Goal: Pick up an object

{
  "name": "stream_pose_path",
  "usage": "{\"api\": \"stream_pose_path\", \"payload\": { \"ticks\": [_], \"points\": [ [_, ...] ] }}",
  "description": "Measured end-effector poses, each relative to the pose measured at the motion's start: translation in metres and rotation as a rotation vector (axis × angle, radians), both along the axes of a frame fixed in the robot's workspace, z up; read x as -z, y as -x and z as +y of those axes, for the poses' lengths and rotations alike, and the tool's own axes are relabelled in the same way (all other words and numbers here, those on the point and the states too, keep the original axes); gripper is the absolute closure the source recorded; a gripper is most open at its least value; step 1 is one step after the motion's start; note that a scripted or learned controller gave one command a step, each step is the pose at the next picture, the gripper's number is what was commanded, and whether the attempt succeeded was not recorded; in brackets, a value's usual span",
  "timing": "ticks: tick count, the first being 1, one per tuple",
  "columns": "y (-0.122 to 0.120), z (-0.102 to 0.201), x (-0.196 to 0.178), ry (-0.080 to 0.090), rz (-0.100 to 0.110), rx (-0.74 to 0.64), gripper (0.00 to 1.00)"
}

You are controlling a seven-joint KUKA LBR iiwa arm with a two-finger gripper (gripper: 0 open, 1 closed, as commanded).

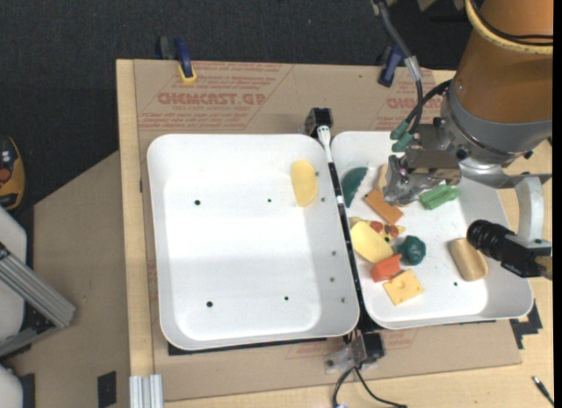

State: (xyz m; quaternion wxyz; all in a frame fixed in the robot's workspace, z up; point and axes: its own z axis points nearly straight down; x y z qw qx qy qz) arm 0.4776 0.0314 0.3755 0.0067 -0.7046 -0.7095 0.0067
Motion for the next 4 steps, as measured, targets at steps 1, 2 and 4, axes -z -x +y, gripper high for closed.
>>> {"api": "stream_pose_path", "payload": {
  "ticks": [1, 2, 4],
  "points": [
    [0.0, 0.088, 0.073, 0.0, -0.008, -0.002, 1.0],
    [-0.001, 0.079, 0.07, 0.0, -0.016, 0.008, 1.0],
    [0.001, 0.125, -0.027, -0.001, -0.014, 0.001, 1.0]
  ]
}}
